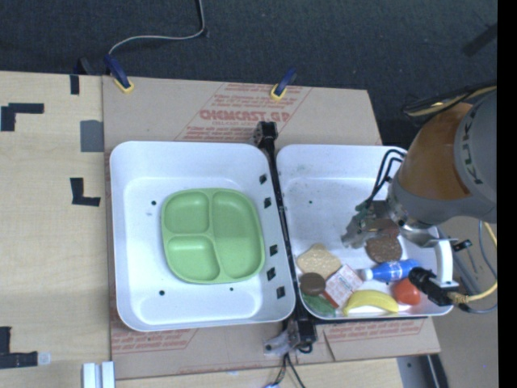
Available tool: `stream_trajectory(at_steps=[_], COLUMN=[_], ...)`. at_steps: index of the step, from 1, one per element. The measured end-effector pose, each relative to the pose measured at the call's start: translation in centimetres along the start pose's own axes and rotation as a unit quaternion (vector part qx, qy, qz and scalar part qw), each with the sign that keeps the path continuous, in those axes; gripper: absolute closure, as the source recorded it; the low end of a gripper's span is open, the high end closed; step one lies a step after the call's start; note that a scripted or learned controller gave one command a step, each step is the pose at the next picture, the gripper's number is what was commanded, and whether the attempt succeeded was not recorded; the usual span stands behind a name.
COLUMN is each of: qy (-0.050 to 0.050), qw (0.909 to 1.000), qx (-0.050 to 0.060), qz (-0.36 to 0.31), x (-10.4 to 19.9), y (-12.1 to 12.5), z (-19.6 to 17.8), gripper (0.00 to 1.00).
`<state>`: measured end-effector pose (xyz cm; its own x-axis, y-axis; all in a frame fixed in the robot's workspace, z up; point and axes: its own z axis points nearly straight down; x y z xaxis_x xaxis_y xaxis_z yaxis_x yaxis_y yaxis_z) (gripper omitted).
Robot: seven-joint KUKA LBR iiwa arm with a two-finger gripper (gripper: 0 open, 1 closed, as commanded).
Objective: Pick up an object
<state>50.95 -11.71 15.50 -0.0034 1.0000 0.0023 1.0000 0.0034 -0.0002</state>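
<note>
The gripper was seen low over the right bin, at the end of the grey arm with its orange band; whether it was spread or pressed together could not be told.

Just beside it, toward the near edge, a round brown disc with a dull surface was found, and below that a small bottle with a glossy blue wrap whose writing was too small to be read. Nearer still, a smooth curved yellow banana and a red rounded piece were laid. To the gripper's lower left, a tan, rough-textured square like toast and a white-and-red packet were noted.

Well to its left, a green divided plate of matte plastic was set in the left bin. On the cardboard beyond, red lettering reading "CHEMCAST GP" was printed.
</note>
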Motion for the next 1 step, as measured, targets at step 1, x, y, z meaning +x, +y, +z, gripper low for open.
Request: stream_trajectory(at_steps=[1], qy=[-0.002], qw=[1.0], qx=[-0.001], qz=[0.001], x=[0.14], y=[11.39], z=[-4.61], gripper=[1.0])
